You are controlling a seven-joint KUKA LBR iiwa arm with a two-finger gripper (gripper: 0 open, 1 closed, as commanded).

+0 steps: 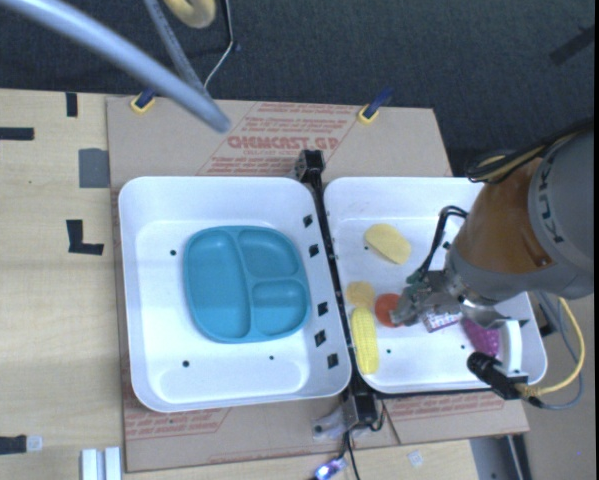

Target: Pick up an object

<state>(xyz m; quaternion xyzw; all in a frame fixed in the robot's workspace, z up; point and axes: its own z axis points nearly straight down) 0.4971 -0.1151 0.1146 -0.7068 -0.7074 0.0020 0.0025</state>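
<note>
The gripper is down inside the right bin, low over its floor, with its tip at the red piece. Whether the jaws stand apart or together cannot be told; they are small and dark against the wrist, and nothing is seen clamped between them.

The red piece, round and perhaps a toy tomato, lies on the bin floor touching or just beside the tip. Just to its left sits a small yellow lump, and below that a corn cob lies along the bin's left wall. A pale yellow wedge rests further up the bin, apart from the rest. A purple item lies under the wrist on the right, partly covered by the arm.

The left bin holds a blue divided plate, well apart from the gripper. Both bins sit on cardboard on the bench.

Judgement: the step in hand is the reach to the grasp, with the red piece the likely target. No lift has begun; the piece appears to rest on the floor. The next move calls for the jaws to straddle the red piece squarely, close firmly, then rise straight without nudging the yellow lump alongside.
</note>
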